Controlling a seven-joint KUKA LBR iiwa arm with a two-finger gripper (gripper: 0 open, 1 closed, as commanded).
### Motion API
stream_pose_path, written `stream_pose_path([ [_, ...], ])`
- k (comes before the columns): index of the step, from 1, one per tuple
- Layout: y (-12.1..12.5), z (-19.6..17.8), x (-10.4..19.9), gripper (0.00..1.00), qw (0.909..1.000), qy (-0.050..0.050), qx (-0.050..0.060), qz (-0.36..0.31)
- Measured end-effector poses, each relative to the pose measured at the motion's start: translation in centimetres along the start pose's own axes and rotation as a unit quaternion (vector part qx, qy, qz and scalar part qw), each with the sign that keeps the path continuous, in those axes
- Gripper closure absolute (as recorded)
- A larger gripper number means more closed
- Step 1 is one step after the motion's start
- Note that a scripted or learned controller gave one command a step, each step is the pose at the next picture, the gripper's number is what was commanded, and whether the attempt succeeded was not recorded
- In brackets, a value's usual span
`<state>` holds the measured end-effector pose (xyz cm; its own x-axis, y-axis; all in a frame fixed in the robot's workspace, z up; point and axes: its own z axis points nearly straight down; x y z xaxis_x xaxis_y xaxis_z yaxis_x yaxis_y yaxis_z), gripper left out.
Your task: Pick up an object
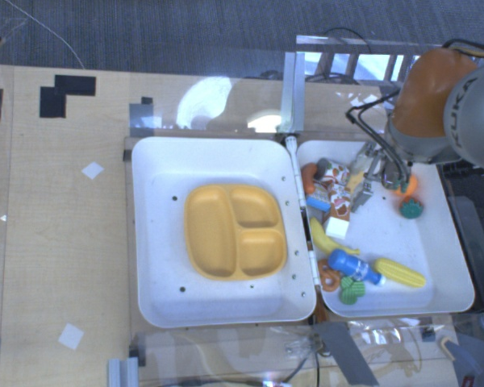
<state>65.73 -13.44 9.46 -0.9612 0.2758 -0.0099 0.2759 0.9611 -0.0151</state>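
Observation:
My gripper [368,182] hangs low over the back of the right bin [444,297], just above a heap of small toys. Under and beside it lie a red-and-white packet [335,192], an orange piece [310,177], a blue block [319,205] and a white block [337,229]. Just right of the gripper sit an orange toy [409,185] and a green round toy [411,210]. Nearer the front are a yellow corn cob [400,273], a blue bottle [355,266], a green toy [351,292] and a brown pretzel [329,280]. Nothing shows as held.
The left bin [161,297] holds a yellow divided plate [234,230]. A metal divider [302,216] separates the bins. A yellow banana [318,237] lies along the right bin's left wall. The arm's orange band [423,95] rises over the back right corner.

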Motion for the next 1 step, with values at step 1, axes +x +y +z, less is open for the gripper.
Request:
stream_pose_path([
  [1,0.15,0.11,-0.09,0.00,0.9976,0.004,0.010,0.068],
])
